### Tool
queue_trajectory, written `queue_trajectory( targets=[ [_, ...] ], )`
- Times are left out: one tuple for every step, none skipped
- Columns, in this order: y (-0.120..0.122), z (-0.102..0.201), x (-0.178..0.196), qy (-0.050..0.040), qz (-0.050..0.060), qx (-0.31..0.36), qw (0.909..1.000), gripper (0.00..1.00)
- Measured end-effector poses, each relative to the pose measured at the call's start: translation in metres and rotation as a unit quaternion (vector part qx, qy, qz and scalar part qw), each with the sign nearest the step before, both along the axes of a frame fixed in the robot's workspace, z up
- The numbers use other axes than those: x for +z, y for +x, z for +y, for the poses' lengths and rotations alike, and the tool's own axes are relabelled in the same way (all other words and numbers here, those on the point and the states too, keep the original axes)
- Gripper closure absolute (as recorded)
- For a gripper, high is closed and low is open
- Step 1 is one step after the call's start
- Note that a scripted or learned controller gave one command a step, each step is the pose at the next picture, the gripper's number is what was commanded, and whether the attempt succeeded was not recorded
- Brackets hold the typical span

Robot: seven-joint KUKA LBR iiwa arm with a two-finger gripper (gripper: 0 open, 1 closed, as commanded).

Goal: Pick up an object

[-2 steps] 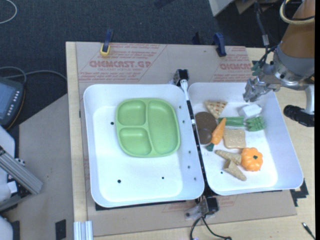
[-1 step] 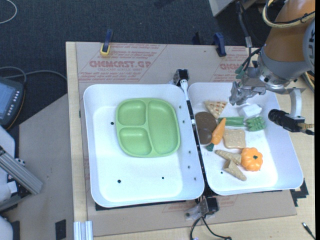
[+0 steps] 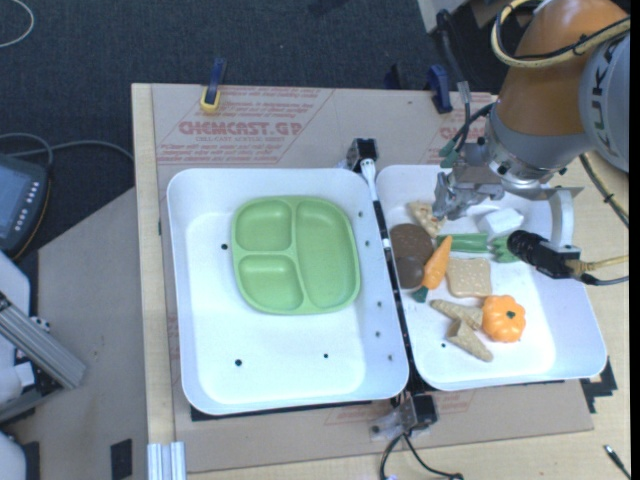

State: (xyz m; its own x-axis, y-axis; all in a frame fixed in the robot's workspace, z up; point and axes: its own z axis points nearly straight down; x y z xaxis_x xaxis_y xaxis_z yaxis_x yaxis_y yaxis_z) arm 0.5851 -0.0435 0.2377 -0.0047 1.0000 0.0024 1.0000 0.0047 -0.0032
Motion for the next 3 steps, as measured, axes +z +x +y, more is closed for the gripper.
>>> queue_trajectory(
  targets=[
    [-0.014, 0.047, -0.008, -0.0004, 0.000, 0.000, 1.0000, 1.00],
    [-0.020, 0.040, -0.023, -0.0011, 0.000, -0.003, 1.0000, 1.00],
    [-0.009, 0.038, -0.010, -0.0013, -0.003, -0.002, 1.0000, 1.00]
  ],
)
